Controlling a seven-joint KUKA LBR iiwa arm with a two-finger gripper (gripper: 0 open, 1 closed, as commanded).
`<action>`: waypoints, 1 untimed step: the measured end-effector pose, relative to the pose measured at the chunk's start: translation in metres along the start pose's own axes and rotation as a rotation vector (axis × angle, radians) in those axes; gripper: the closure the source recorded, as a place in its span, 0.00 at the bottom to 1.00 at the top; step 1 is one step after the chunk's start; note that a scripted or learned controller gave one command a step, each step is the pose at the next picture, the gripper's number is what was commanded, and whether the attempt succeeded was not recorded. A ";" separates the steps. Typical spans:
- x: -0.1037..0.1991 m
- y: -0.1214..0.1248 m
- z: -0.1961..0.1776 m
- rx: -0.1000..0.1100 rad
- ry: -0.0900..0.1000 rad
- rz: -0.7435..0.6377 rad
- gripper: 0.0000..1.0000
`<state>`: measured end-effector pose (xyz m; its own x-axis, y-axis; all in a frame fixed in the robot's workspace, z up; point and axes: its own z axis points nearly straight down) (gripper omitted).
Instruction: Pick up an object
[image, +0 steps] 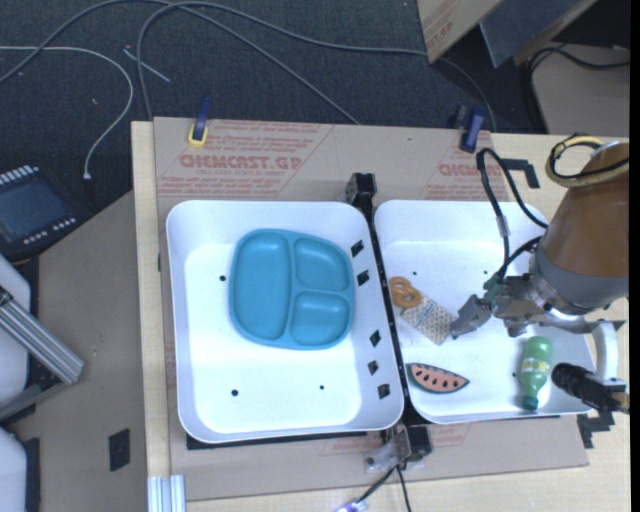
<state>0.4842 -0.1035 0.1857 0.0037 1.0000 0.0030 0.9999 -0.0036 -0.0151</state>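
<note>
White plastic makes the two shallow bins, which sit side by side on a counter (300, 150) covered with printed brown cardboard, and black clips mark the wall between them. Around the counter I see dark carpet with thin pale cables lying loose, a blue clamp (201, 122) at the far edge on the left and another clamp (471, 127) at the far edge on the right. In the left bin (200, 380) there is a blue divided plate (291, 288) with three compartments, lying flat near the middle. In the right bin (440, 235) there are a small pretzel (404, 292) close to the dividing wall, a checkered pouch (433, 319) just beside it, a watermelon slice (439, 378) near the front rim, and a green bottle (534, 372) lying towards the right. The arm (592, 230) comes in from the right, with its brown-orange body above the right bin and black cables around it. Its tool (468, 318) points left and low, its tip just beside the checkered pouch, perhaps touching it. Whether the tool is released or clenched I cannot tell, and nothing shows clearly between its parts.
</note>
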 end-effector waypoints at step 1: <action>0.000 0.003 -0.007 -0.014 -0.002 -0.004 0.00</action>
<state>0.4874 -0.1032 0.1922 0.0000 1.0000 0.0013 1.0000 0.0000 -0.0015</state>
